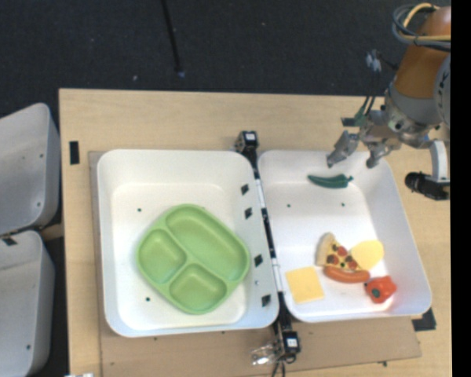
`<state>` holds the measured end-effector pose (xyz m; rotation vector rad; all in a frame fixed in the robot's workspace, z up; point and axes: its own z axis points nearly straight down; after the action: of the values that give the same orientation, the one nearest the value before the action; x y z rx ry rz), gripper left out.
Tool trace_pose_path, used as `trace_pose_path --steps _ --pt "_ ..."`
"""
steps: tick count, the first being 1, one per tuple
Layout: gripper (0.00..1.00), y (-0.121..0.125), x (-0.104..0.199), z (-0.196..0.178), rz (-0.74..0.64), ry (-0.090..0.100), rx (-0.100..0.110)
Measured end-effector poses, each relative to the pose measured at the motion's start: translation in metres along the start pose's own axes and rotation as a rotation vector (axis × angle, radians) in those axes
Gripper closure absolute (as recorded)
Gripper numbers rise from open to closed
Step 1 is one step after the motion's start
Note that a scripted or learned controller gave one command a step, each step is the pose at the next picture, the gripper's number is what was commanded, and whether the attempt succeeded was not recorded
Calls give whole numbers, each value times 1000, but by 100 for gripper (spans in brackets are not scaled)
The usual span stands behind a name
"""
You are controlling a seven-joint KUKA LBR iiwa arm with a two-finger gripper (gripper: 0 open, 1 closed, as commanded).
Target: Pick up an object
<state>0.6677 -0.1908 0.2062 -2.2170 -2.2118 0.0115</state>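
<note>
My gripper (355, 154) hangs over the far edge of the right bin (381, 191), its two fingers spread apart and nothing between them. Just below it a dark green pepper (330, 181) lies on the bin floor. Nearer the front of the same bin lie a pizza slice (333, 251), a red sausage (346, 274), a round yellow piece (368, 252), a yellow cheese square (304, 284) and a red pepper (381, 289).
The left bin (122, 179) holds a green divided plate (192, 258). A ridge with black clips (261, 210) separates the two bins. The arm's orange band (420, 61) rises at the right. The wooden bench (180, 108) surrounds both bins.
</note>
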Motion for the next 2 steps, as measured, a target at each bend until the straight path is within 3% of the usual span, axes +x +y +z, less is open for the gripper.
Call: trace_pose_path --steps 1,2 --pt "0 3 0 -9 -3 -3 -14" --pt "0 9 7 41 -5 -4 -11"
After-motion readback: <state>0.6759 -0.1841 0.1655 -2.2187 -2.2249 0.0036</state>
